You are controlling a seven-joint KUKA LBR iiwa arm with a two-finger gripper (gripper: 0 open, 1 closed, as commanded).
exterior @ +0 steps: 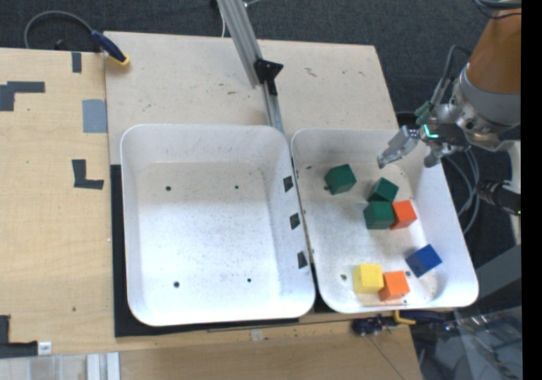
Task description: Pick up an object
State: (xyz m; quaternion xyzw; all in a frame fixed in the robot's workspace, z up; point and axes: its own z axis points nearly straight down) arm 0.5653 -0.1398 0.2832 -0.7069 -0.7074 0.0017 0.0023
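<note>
The right bin (332, 143) holds several small cubes. One green cube (340, 178) sits alone near the bin's upper left. Two more green cubes (384, 190) (378, 215) sit beside an orange cube (403, 213). A blue cube (423, 259) lies lower right, with a yellow cube (367, 278) and a second orange cube (395, 284) at the front edge. My gripper (412, 154) hovers over the bin's upper right corner, open, with nothing between its fingers. It is above and to the right of the green cubes.
The left bin (135, 201) stands beside the right one. A slanted metal rail (241, 27) runs from the top down to the bins' shared edge. Cables (474, 188) hang by the arm at the right.
</note>
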